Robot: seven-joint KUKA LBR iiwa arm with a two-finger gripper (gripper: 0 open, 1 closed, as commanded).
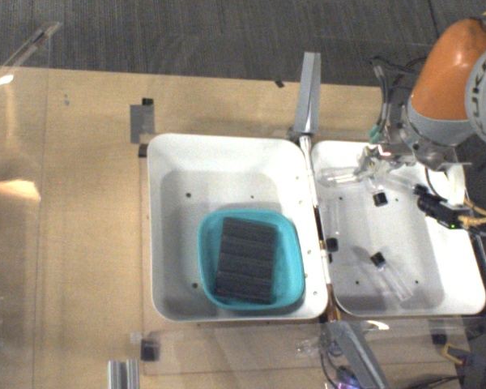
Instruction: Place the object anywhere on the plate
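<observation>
A dark grey ridged block (pixel 246 259) lies flat on the teal plate (pixel 289 250) in the left bin (pixel 174 177), inside the plate's rim. My gripper (pixel 378 228) hangs over the right bin (pixel 437 298), well to the right of the plate and clear of the block. Its clear, black-tipped fingers (pixel 378 197) stand apart with nothing between them. The grey arm with its orange band (pixel 445 71) reaches in from the upper right.
A raised divider (pixel 314 209) runs between the two bins. A grey post (pixel 309 96) stands behind the divider. Cables (pixel 445 209) trail from the wrist over the right bin's far side. The wooden bench (pixel 65 241) lies open to the left.
</observation>
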